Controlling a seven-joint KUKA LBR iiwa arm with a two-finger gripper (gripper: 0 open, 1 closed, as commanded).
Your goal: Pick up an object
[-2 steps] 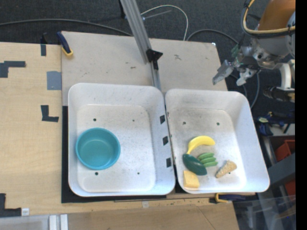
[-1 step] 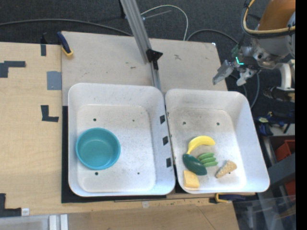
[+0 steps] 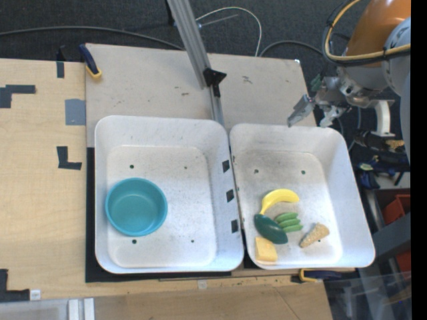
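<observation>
Gripper (image 3: 313,114) (fingers apart) holding nothing

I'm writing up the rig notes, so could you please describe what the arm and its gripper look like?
The arm is grey with a glossy orange band above the wrist, ringed by a looping black-and-yellow cable. The gripper is a small grey metal assembly with thin, pale grey fingers.

**A robotics lab bench**

This looks like a robotics lab. A plywood bench (image 3: 40,179) carries black tape marks (image 3: 67,157), two white bins (image 3: 220,179) side by side, and a slanted metal pole (image 3: 193,32). Loose cables (image 3: 233,15) trail over dark carpet (image 3: 100,9). The small items in the right bin are probably toy food (image 3: 283,219).
</observation>
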